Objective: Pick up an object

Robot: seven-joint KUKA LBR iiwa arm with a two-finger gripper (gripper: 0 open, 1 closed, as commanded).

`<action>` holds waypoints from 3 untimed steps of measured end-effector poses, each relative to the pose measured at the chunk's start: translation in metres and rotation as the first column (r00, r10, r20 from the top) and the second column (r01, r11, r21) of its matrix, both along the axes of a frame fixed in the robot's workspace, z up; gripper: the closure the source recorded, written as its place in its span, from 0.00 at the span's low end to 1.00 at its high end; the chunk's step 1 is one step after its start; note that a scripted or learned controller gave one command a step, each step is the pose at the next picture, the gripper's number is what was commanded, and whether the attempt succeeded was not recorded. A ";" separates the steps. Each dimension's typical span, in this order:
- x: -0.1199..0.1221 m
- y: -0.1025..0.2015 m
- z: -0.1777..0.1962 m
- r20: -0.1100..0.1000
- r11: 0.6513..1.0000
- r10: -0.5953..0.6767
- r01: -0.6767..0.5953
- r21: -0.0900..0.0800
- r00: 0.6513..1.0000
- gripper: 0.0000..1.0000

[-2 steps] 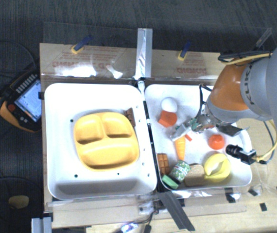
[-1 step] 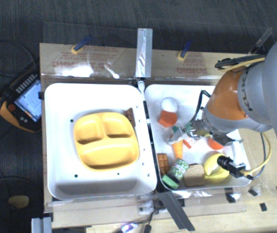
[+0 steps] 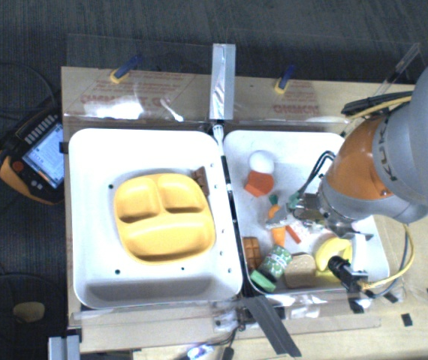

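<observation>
From the overhead camera, nothing had been lifted yet; the picking was all left to do. My gripper point(image 3: 304, 214) hung low in the right bin point(image 3: 364, 145), over a small orange piece point(image 3: 278, 235), beside the banana point(image 3: 330, 250). My arm point(image 3: 394, 156) reached in, bent down. Whether my jaws stood apart, I could not tell.

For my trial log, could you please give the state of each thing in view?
yellow tray: flat in the left bin, upright.
white ball: loose in the right bin.
orange block: loose, below the ball.
gripper: low over the right bin's clutter.
</observation>
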State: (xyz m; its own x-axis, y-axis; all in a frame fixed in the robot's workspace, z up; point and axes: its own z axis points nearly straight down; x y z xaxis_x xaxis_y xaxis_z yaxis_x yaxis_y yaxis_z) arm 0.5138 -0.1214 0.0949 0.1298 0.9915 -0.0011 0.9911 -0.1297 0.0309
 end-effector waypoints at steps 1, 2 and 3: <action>0.000 0.008 0.000 -0.004 0.999 0.046 -0.046 -0.007 0.999 0.00; 0.002 0.009 0.011 0.000 0.999 0.048 -0.048 -0.005 0.999 1.00; 0.018 -0.013 0.007 -0.010 0.997 0.080 -0.080 0.005 0.997 1.00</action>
